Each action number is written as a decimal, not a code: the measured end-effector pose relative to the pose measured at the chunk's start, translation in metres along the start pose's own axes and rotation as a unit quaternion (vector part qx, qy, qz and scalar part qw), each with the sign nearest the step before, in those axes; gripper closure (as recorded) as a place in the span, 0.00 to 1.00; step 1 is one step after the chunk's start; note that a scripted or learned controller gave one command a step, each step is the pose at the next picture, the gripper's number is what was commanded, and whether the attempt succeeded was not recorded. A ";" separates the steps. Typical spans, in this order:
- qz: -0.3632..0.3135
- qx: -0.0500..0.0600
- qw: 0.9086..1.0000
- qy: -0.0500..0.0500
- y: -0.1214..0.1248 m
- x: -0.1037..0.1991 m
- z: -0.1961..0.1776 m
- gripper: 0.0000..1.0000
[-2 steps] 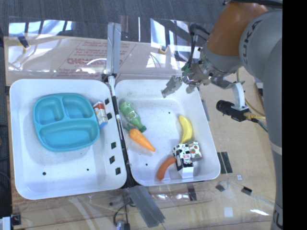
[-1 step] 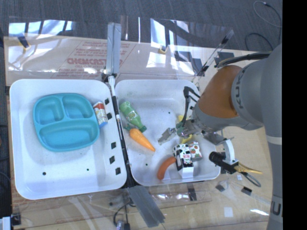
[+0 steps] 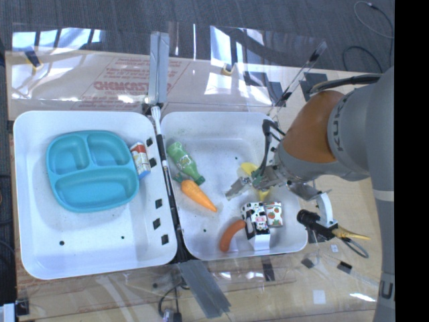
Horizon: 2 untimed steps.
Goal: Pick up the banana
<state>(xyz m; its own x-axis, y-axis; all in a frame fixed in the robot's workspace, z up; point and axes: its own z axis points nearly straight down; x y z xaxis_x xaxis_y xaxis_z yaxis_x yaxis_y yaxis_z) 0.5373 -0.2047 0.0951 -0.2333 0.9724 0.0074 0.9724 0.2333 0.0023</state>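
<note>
From the fixed camera above the bench, two shallow white bins sit side by side, their inner rims touching along a central seam.

The left bin (image 3: 40,247) carries a blue divided plate (image 3: 90,170) in its upper half, toward 10 o'clock from the bin's middle. A small can (image 3: 140,159) stands just beside the plate's 3 o'clock edge, close against the seam wall. The lower half of this bin's floor is bare white.

The right bin (image 3: 214,129) is more crowded. A green bottle (image 3: 184,163) lies tilted near the seam at about 10 o'clock from the bin's middle. An orange carrot (image 3: 198,195) lies just below it, its thick end nearly touching the bottle's base. A reddish sausage-shaped piece (image 3: 231,235) lies near the bottom rim at 6 o'clock. A small printed carton (image 3: 263,217) stands just right of it at 5 o'clock, close to the lower right corner.

The banana (image 3: 250,170) lies toward 3 o'clock in the right bin; a little yellow of it shows, the rest covered by the arm's wrist. The gripper (image 3: 249,182) hangs right over it, reaching in from 3 o'clock. One metal finger points toward 8 o'clock. I cannot tell whether the jaws are apart or together, or whether they touch the fruit.

Open floor in this bin lies along its top rim, from 11 to 1 o'clock.
</note>
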 end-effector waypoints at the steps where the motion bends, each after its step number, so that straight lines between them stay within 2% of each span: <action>1: -0.025 -0.001 1.000 -0.001 0.009 -0.003 0.000 0.00; 2: -0.027 0.000 1.000 -0.003 0.008 -0.005 -0.009 1.00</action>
<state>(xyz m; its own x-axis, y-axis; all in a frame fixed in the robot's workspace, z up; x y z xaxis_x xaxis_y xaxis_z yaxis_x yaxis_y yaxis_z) 0.5464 -0.2072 0.1045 -0.2851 0.9585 0.0003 0.9585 0.2851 0.0030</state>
